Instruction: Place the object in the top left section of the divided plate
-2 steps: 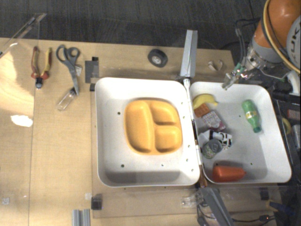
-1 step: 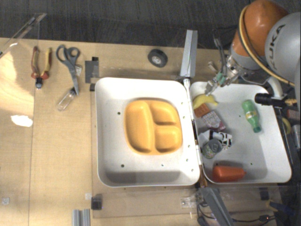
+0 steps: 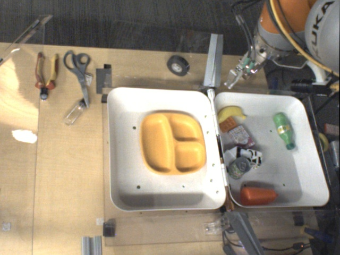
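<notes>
The tool (image 3: 240, 73) hangs above the right bin's (image 3: 311, 158) top left corner; whether it is open is unclear. One yellow divided plate (image 3: 172, 141), three sections, lies in the left bin (image 3: 125, 158). Right bin: one banana (image 3: 230, 112), one green bottle (image 3: 284, 130), one orange carrot (image 3: 257, 195).

Readable lettering: one brand mark only.
"KUKA" in dark capitals, running slantwise on the grey shell of the arm (image 3: 319, 15) at the upper right corner, last letters cut by the frame edge. Printed packets (image 3: 240, 136) and a can (image 3: 239, 167) in the right bin (image 3: 311, 147) carry markings, too small and blurred to read.
</notes>
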`<action>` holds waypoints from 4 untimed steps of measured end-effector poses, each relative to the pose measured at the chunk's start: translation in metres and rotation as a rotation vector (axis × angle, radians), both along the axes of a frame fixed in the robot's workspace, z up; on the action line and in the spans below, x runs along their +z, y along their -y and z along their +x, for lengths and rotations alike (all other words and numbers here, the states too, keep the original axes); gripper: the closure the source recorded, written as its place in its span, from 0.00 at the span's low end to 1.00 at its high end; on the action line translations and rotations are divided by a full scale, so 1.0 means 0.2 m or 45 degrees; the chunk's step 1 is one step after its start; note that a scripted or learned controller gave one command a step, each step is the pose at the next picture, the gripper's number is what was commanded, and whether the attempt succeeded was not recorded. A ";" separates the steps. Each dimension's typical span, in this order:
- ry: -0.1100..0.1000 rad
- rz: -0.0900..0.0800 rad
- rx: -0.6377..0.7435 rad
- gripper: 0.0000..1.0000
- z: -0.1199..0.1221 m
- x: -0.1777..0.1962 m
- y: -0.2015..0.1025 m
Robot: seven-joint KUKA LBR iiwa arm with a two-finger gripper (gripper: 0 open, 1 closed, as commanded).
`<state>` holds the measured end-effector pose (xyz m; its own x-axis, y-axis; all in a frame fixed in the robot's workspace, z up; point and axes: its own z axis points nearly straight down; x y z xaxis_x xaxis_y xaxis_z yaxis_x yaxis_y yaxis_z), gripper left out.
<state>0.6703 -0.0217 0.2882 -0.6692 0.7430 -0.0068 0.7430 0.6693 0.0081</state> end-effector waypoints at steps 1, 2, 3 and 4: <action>-0.002 0.000 -0.090 1.00 -0.03 -0.03 0.21; -0.003 0.000 -0.110 1.00 -0.07 -0.13 0.31; -0.004 0.001 -0.100 1.00 -0.03 -0.07 0.18; -0.003 0.001 -0.120 1.00 -0.01 0.04 0.15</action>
<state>0.6689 -0.0508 0.2970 -0.5962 0.8028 -0.0049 0.8028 0.5962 0.0065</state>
